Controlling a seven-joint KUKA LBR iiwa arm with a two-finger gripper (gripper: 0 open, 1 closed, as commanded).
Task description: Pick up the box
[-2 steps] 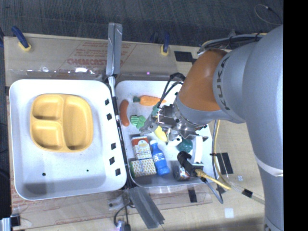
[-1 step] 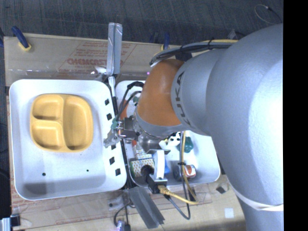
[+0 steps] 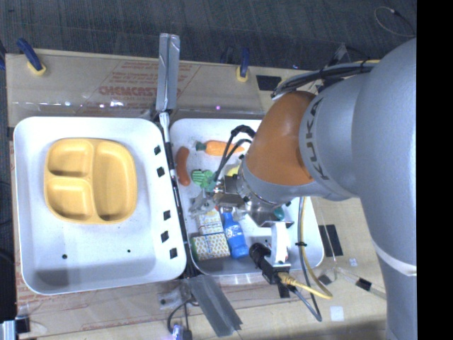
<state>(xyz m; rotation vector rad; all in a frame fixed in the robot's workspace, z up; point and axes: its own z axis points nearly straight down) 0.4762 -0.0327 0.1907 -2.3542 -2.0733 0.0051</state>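
Crowded right bin (image 3: pixel 311 257) was seen; gripper (image 3: pixel 225 200) state could not be told, and box (image 3: pixel 211 245), wedged beside blue bottle (image 3: pixel 234 236), risked being missed

You are looking at a robot lab: a big grey arm (image 3: pixel 354 140), clamped bench (image 3: pixel 127 83), two white bins (image 3: pixel 35 261), loose cables (image 3: pixel 308 289).

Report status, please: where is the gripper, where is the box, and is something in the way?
Gripper low in right bin, fingers unreadable. Box at bin's front-left, flat, not held. Blue bottle tight beside box; hot dog and carrot further back.
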